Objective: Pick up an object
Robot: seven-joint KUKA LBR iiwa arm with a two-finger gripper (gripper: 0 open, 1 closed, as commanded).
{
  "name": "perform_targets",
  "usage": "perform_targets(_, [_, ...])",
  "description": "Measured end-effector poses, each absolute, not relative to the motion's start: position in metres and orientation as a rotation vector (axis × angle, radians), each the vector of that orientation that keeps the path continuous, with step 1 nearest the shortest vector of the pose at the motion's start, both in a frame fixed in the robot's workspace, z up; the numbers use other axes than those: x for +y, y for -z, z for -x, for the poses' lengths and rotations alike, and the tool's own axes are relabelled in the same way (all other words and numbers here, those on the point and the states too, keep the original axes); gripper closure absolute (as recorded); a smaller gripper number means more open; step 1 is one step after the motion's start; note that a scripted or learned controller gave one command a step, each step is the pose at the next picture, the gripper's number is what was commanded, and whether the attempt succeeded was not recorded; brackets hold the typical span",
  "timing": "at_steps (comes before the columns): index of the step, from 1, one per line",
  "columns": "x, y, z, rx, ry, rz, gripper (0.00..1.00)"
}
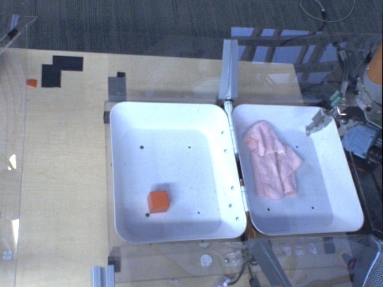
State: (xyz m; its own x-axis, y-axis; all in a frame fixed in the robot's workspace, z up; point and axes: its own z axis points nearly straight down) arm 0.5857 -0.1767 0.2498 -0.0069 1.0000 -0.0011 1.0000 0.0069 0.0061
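The grey two-finger gripper (317, 123) sits at about 3 o'clock in the frame, over the upper right corner of the right shallow white plastic bin (341, 178). Its tip is small and blurred; whether it is parted or closed, cannot tell. Nothing visible in it, and it looks apart from any object. The grey arm with orange band (372, 76) enters from the right edge, at 2 to 3 o'clock.

The crumpled pink cloth (272, 159) lies in the right bin, in its left-centre part, running from about 11 o'clock down to 6 o'clock within that bin. The gripper is at roughly 2 o'clock from the cloth, near but not touching it.

The small orange cube-shaped block (158, 201) sits in the left shallow white plastic bin (128, 154), at about 7 o'clock inside that bin, well apart from the gripper. It rests flat on the bin floor, away from the walls.

The two bins sit side by side, edges touching along the middle seam. They rest on a light wooden bench top (60, 178). Black angular markers (60, 69) and a tiny orange square (32, 83) lie on the bench at 10 o'clock in the frame.
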Motion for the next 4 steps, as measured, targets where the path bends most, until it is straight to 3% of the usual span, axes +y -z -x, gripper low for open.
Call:
perform_targets(1, [-0.182, -0.103, -0.605, 2.158, -0.004, -2.278, 0.0])
perform_targets(3, [-0.109, -0.093, -0.558, 2.5, -0.017, -1.868, 0.0])
perform_targets(4, [-0.107, -0.106, -0.562, 2.498, -0.027, -1.862, 1.0])
